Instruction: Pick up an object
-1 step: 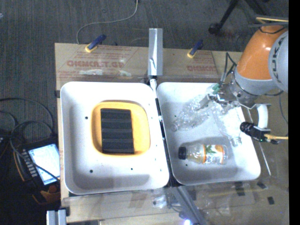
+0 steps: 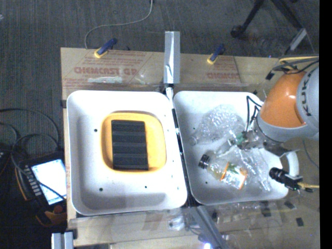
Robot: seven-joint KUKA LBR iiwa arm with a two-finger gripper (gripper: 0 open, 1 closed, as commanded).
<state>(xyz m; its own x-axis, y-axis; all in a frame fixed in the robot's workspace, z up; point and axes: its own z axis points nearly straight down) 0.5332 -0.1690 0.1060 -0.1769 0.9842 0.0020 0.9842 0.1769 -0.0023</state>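
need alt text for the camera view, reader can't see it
A grey robot arm with an orange band reaches from the right over the right white bin, which holds crumpled clear plastic and a clear bottle with an orange label. The left white bin holds a yellow tray with a black ridged insert.

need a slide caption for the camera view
KUKA arm over the right bin of clear bottles; yellow tray in the left bin.
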